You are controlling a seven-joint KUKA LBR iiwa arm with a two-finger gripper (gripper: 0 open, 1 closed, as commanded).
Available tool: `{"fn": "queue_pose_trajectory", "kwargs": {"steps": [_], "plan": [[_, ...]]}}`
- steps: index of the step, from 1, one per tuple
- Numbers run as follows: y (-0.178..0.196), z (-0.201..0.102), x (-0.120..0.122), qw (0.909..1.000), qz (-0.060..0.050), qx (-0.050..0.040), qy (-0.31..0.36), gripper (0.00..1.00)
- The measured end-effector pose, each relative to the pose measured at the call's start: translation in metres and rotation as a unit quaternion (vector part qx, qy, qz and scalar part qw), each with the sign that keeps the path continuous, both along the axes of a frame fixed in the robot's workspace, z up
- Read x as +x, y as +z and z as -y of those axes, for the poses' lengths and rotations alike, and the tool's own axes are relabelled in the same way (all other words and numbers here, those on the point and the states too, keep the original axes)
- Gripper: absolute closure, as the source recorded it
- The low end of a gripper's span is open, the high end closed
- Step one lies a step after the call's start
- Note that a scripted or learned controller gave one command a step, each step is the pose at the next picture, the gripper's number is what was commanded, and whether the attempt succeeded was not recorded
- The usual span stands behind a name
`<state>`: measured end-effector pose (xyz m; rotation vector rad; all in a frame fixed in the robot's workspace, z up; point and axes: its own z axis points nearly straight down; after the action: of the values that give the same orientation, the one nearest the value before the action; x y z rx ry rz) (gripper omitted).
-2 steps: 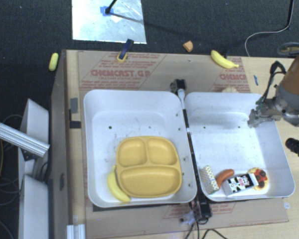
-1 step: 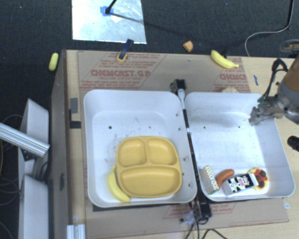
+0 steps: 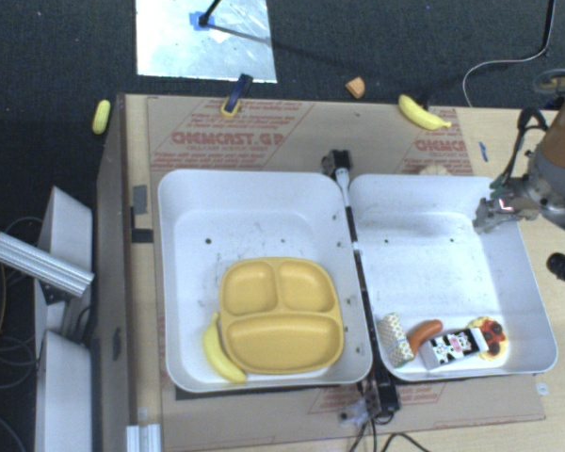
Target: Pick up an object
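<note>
Cardboard-topped surface (image 3: 264,130) carried my two bins, and my gripper (image 3: 497,207), its state unclear, hung over the right bin's (image 3: 433,252) far edge, well apart from the hot dog (image 3: 425,331), risking an empty grab.

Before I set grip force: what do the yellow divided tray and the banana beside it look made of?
The yellow divided tray looks like moulded hard plastic: uniform colour, smooth rounded compartments, soft sheen. The banana tucked against its left edge looks like a plastic toy, evenly yellow and unblemished, though real fruit cannot be ruled out.

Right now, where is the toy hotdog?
The toy hotdog lies along the right bin's near edge, between a patterned block and a black-and-white carton.
</note>
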<state>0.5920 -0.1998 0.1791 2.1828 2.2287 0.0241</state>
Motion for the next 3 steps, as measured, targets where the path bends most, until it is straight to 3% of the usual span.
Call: {"fn": "queue_pose_trajectory", "kwargs": {"steps": [1,2,3], "plan": [[0.011,0.000,0.001,1.0000,0.002,-0.0001,0.002,1.00],[-0.039,-0.087,-0.027,0.9999,-0.013,0.0030,-0.009,1.00],[-0.028,-0.086,-0.026,0.9999,-0.012,0.0024,-0.008,1.00]]}}
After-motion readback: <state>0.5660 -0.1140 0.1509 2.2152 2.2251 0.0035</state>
